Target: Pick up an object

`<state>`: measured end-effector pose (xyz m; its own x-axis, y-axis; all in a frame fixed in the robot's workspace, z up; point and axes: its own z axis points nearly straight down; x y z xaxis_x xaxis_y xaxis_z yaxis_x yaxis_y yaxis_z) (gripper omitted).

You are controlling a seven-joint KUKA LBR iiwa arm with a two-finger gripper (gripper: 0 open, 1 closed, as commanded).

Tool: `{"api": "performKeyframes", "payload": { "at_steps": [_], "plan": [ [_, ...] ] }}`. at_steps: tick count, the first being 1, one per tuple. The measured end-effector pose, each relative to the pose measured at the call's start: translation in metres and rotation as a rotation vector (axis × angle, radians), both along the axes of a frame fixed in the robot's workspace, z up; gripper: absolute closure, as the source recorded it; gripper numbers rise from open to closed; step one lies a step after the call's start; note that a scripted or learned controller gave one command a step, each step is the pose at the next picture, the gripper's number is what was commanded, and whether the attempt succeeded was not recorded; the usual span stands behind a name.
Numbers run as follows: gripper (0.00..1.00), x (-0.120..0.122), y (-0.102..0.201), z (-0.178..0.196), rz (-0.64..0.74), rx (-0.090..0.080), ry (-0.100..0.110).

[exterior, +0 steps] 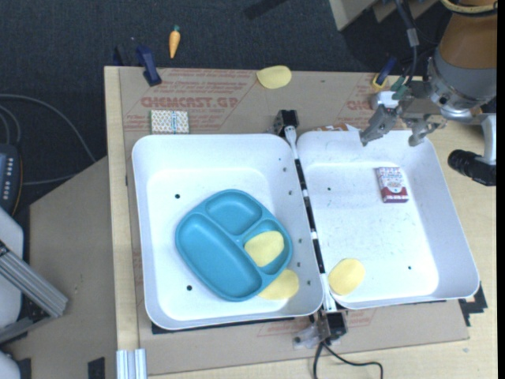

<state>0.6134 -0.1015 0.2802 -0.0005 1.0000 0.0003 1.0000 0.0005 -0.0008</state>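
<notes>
The right bin [442, 235] floor is largely open: a small red packet [391, 185] lies near its far side, and a yellow piece [346, 275] sits at the near left corner beside the centre divider [308, 212]. The left bin [158, 212] is obstructed centrally by a blue divided tray [217, 247]; open floor runs along its far and left walls.

My arm [465, 50] is grey with an orange band; black cables trail along it, and my gripper [398, 129] is grey metal.
</notes>
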Motion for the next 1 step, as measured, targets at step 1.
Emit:
{"api": "performKeyframes", "payload": {
  "at_steps": [1],
  "plan": [
    [0.00,0.0247,-0.0608,-0.1071,-0.002,-0.001,0.002]
  ]
}}
